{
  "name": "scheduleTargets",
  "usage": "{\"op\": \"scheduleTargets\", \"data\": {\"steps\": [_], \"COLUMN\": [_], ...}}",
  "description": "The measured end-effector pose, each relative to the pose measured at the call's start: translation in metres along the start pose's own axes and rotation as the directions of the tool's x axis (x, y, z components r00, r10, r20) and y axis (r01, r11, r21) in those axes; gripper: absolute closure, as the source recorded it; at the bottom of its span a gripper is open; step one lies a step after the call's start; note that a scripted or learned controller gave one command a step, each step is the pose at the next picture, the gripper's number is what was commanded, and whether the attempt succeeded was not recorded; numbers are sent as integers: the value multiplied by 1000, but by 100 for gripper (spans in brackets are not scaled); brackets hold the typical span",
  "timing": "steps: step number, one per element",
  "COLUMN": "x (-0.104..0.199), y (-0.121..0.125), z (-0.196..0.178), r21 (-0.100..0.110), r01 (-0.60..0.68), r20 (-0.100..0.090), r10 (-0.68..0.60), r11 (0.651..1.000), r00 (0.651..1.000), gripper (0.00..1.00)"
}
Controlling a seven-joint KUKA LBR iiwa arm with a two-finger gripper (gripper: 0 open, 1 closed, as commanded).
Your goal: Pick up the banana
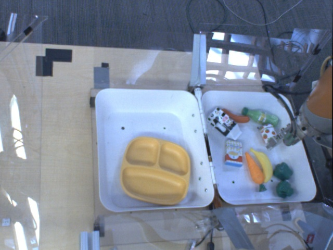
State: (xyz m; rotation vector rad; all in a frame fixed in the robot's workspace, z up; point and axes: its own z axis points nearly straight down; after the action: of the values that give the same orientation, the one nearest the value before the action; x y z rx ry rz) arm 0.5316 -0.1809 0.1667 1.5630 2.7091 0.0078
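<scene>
One banana (263,163) lies in the right bin (307,191), touching a carrot (253,169) on its left. It looks light, stiff and smooth, best gripped across its middle. The gripper (287,136) hovers just beyond it; whether the jaws stand apart is unclear.

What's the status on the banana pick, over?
Two-finger gripper over right white bin, nothing held. Yellow banana lying untouched. Orange carrot pressed along its side.

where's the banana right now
In the camera view, the banana lies in the right bin, alongside the orange carrot, left of the green broccoli pieces.
</scene>
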Motion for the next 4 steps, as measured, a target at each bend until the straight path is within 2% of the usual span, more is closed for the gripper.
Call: {"op": "scheduleTargets", "data": {"steps": [1, 2, 3, 4], "x": [-1, -1, 27, -27], "y": [2, 2, -25, 9], "z": [-12, -12, 77, 78], "r21": [-6, -6, 2, 1], "r01": [0, 0, 79, -11], "r20": [5, 5, -1, 0], "r10": [0, 0, -79, 11], "r11": [1000, 1000, 997, 1000], "r00": [1000, 1000, 997, 1000], "gripper": [100, 0, 0, 0]}}
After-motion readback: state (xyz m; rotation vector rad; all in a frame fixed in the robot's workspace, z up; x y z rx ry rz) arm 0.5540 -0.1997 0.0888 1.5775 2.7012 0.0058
